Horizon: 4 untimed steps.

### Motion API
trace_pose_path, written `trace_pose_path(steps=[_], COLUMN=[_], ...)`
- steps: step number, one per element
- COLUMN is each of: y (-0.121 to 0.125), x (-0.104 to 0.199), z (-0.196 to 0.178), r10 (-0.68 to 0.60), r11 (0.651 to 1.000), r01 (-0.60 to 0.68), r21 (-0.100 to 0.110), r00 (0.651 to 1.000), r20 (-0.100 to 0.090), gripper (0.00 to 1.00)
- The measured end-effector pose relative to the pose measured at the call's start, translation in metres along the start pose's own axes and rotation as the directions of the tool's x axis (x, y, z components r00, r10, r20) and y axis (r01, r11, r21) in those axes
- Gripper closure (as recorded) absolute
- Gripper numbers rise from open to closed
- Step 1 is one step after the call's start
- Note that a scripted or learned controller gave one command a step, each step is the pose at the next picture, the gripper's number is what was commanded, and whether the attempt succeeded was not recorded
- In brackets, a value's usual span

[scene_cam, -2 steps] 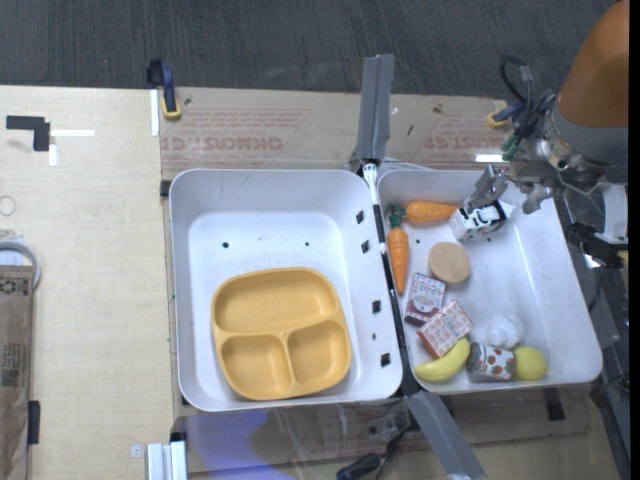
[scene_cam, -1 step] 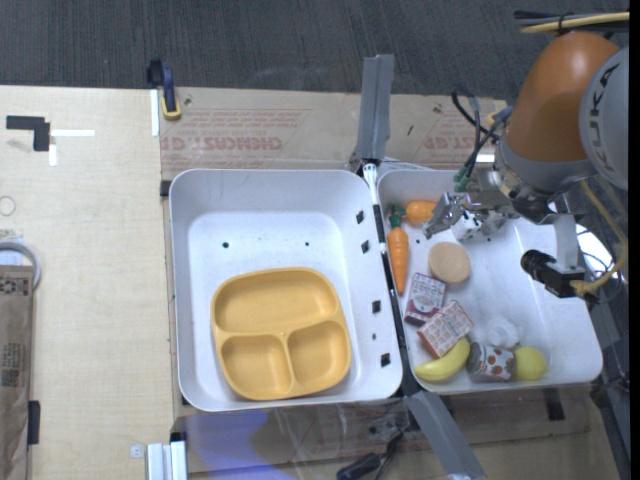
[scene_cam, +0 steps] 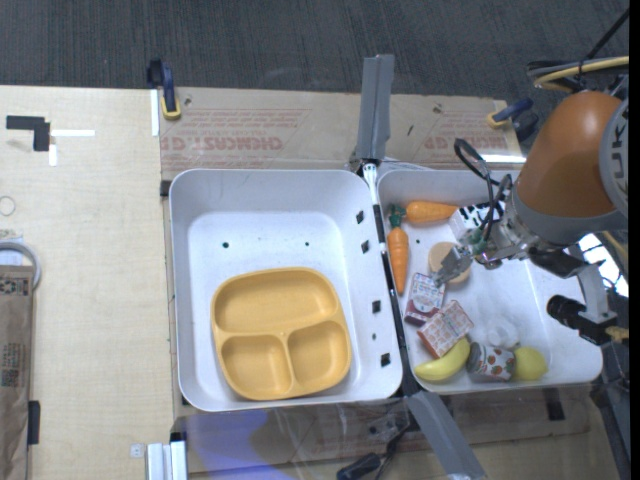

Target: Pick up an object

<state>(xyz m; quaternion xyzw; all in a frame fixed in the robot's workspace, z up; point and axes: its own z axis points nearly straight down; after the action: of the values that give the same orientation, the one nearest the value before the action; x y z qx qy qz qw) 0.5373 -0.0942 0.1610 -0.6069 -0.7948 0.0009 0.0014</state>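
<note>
The right bin [scene_cam: 560,368] holds several small items. One orange carrot [scene_cam: 430,210] lies across its far side, and a second carrot [scene_cam: 398,258] lies along its left wall. A round tan piece [scene_cam: 441,258] sits near the middle, with two red-and-white packets [scene_cam: 424,293] [scene_cam: 446,326] just in front of it. Along the near wall are a banana [scene_cam: 443,363], a small can [scene_cam: 490,361] and a lemon [scene_cam: 531,364]. My gripper [scene_cam: 460,260] reaches in from the right and hangs low over the tan piece's right edge. Nothing is visibly lifted.
In the left bin [scene_cam: 200,208] lies a yellow three-part plate [scene_cam: 282,331]. A grey divider post [scene_cam: 375,108] stands at the far end between the bins. The arm's orange band [scene_cam: 570,158] looms over the right bin's far right corner. Cables hang near the wrist.
</note>
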Motion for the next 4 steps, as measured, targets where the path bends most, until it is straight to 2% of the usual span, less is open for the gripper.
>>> trace_pose_path(steps=[1,2,3,4], y=[0.04,0.042,0.042,0.042], x=[0.022,-0.036,-0.037,-0.037], z=[-0.03,0.0,-0.008,-0.008], r10=[0.044,0.02,0.023,0.023], r11=[0.999,1.0,1.0,1.0], r01=[-0.044,-0.02,-0.023,-0.023], r21=[-0.002,0.0,0.0,0.0], r00=[0.999,1.0,1.0,1.0], r20=[0.002,0.001,0.002,0.002], gripper=[0.0,0.0,1.0,0.0])
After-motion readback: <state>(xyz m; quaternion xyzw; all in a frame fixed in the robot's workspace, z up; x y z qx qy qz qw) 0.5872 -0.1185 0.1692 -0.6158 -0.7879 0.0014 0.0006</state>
